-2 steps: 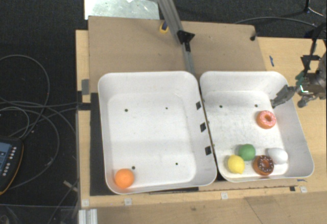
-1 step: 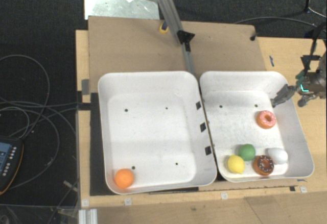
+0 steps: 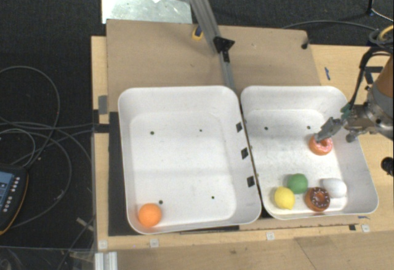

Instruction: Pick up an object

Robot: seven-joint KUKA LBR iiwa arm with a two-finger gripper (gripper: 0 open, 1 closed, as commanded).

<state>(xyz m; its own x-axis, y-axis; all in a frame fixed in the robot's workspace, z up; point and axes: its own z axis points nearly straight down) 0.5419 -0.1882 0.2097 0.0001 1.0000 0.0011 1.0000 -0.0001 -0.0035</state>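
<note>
gripper (image 3: pixel 325 134) reaches in from right, tip directly over pink-orange donut (image 3: pixel 321 146) in right bin (image 3: pixel 369 186), upper right part. finger state: cannot tell. donut lies flat, round, no long axis; straight descent looks sufficient.

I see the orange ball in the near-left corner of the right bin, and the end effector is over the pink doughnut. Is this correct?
Not quite. The camera view shows the orange ball in the near-left corner of the left bin, not the right bin. The rest stands: the end effector is over the pink doughnut.
</note>
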